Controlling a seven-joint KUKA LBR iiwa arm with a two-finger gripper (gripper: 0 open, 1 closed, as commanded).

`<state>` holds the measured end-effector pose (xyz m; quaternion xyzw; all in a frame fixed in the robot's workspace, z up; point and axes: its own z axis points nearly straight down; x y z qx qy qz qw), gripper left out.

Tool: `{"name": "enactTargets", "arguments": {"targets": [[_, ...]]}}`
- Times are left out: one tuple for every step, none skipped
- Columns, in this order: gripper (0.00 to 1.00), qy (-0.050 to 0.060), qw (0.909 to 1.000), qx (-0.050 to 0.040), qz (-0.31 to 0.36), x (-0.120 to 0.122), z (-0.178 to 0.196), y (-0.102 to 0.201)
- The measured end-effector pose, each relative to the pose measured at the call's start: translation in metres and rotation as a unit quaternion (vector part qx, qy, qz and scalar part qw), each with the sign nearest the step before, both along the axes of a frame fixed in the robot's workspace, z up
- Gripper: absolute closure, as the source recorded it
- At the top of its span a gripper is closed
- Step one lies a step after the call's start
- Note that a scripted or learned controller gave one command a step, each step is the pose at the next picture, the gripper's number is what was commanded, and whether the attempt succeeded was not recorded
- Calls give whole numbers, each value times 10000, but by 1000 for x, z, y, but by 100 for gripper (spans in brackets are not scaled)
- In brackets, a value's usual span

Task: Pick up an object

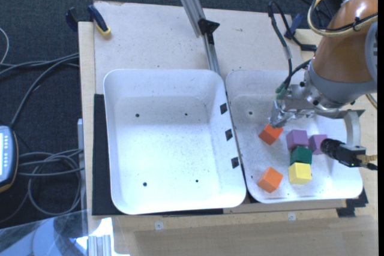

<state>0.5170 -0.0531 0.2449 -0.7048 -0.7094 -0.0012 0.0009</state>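
In right bin [336, 192], tool [278, 121] hangs above orange cube [270, 134], at 9 o'clock from purple cube [296, 138]; finger state indeterminate. Step: approach. Next: descend, clamp.

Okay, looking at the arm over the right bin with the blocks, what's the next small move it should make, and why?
Probably a short descent straight down onto the upper orange block. The gripper sits just above it in the right bin, and nothing visible is between its fingers, so no block is held yet. The purple block lies close beside, so keep the descent narrow.
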Motion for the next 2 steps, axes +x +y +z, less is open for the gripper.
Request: {"name": "enactTargets", "arguments": {"targets": [[100, -10, 10000, -1, 8, -2, 8, 57], [100, 16, 10000, 1, -2, -20, 5, 105]]}}
